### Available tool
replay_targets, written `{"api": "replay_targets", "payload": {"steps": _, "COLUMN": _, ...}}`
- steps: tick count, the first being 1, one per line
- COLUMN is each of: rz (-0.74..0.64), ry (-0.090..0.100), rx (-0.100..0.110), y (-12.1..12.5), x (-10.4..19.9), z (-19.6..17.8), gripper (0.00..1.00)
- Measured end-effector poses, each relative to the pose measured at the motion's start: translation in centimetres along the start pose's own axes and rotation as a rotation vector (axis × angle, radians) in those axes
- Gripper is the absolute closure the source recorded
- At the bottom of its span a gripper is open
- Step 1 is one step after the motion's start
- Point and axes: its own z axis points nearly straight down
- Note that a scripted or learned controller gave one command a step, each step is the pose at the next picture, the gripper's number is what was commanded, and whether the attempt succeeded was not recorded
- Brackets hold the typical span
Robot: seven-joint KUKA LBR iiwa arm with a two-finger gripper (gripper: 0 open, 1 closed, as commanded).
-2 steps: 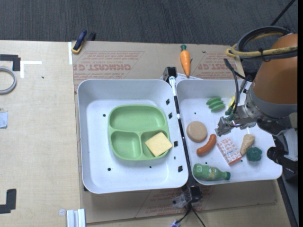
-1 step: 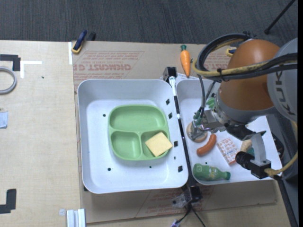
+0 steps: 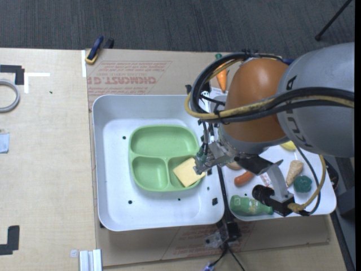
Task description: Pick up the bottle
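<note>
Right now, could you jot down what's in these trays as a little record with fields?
left bin: green divided plate with a yellow block on its lower right edge
right bin: green bottle lying on its side, near the front
also right bin: teal ball, small cone, orange-red piece
pincer: above the yellow block
arm: over the right bin

We see the green three-compartment plastic tray [image 3: 155, 157] in the left white bin [image 3: 113, 168], yellow sponge block [image 3: 186, 173] on its right edge; green plastic bottle [image 3: 251, 206] lies in the right white bin [image 3: 316, 208].
</note>
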Motion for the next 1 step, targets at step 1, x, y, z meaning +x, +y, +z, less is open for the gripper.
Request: {"api": "replay_targets", "payload": {"steps": 1, "rz": -0.152, "ry": -0.001, "rx": -0.002, "y": 3.41, "x": 8.95, "z": -1.39, "gripper": 1.0}}
